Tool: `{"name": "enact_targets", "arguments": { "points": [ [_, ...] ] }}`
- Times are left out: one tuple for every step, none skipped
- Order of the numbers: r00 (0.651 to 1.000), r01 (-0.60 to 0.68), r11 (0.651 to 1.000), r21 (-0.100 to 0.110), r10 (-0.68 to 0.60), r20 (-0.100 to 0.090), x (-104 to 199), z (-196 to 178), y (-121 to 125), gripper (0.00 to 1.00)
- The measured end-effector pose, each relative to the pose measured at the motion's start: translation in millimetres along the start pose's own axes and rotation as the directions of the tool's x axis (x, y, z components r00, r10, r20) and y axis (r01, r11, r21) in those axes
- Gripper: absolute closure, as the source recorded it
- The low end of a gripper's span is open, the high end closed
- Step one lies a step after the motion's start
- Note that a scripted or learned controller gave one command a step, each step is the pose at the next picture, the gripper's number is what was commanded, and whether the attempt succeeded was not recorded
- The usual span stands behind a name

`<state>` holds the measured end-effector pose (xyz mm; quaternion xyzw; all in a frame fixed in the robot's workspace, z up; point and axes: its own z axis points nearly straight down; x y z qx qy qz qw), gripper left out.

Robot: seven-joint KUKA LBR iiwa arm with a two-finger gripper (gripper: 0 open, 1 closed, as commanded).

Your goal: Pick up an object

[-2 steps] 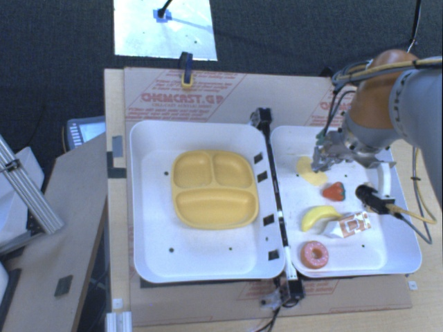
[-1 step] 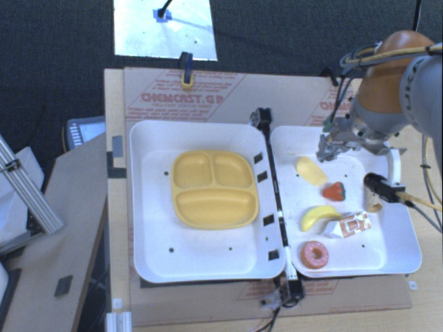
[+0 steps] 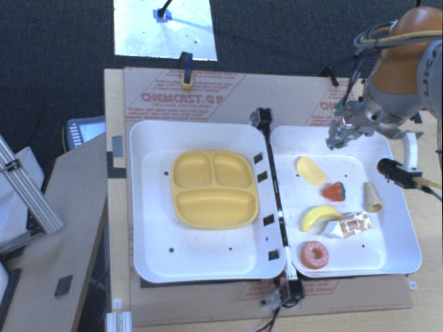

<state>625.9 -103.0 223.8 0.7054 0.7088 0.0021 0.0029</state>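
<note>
Left bin (image 3: 149,254) holds a yellow divided tray (image 3: 211,189), with bare floor around it. Right bin (image 3: 401,251) holds a yellow block (image 3: 311,171), strawberry (image 3: 335,191), banana (image 3: 318,217), doughnut (image 3: 315,254), carton (image 3: 354,224) and cone (image 3: 373,197). The arm (image 3: 405,64) slants over the far-right corner; gripper (image 3: 339,135) hangs above the far rim, finger state indiscernible.

You see smooth white plastic bins (image 3: 159,254) | matt yellow plastic tray (image 3: 211,189) | glossy banana (image 3: 318,217) | printed cardboard sheet (image 3: 221,95)
</note>
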Motion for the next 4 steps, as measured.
{"name": "enact_targets", "arguments": {
  "points": [
    [1.0,0.003,1.0,0.008,-0.003,-0.002,46.1,8.9,-17.4,1.0],
    [1.0,0.004,1.0,0.006,-0.004,-0.003,94.5,-1.3,-24.9,1.0],
    [1.0,0.005,1.0,0.007,-0.005,-0.003,149.9,-6.5,-50.2,1.0],
    [1.0,0.005,1.0,0.007,-0.005,-0.003,195.2,-11.5,-66.3,1.0]
  ]
}}
